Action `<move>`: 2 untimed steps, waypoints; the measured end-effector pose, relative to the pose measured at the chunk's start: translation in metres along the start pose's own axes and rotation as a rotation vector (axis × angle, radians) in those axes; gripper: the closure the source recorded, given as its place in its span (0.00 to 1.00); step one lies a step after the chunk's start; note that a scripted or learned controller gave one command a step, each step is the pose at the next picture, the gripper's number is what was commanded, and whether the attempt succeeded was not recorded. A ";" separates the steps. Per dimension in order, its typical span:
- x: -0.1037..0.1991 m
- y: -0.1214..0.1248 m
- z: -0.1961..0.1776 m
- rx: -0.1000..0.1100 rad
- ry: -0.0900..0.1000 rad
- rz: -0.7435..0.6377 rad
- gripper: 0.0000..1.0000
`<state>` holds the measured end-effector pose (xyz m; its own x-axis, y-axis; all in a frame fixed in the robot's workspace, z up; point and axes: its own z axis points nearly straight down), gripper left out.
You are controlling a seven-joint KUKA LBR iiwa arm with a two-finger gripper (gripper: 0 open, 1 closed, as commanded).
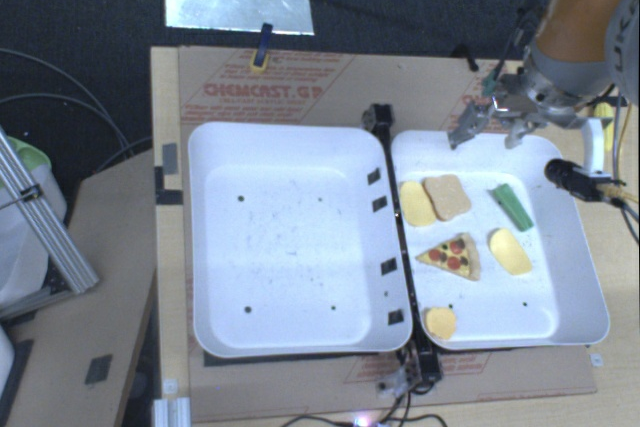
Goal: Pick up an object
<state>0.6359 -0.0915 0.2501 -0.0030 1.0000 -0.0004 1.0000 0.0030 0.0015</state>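
Nearest the lens, a round yellow piece (440, 321) lay in the right bin (575, 315), with a pizza slice (452, 256), toast (446, 196) and a green stick (513, 206), all loose and reachable. Above the bin's far edge hung the gripper (490, 130), spread and grasping nothing.

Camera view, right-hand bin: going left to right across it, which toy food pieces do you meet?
Pale yellow piece → tan bread slice → green piece. Lower down: round yellow piece → pizza slice → yellow wedge. The gripper hangs over the right bin's far edge.
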 end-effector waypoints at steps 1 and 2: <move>0.005 -0.069 0.110 0.015 0.003 0.003 0.00; -0.024 -0.082 0.168 0.004 0.000 0.005 0.00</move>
<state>0.5545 -0.1158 0.0816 0.0020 1.0000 -0.0001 1.0000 -0.0020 -0.0025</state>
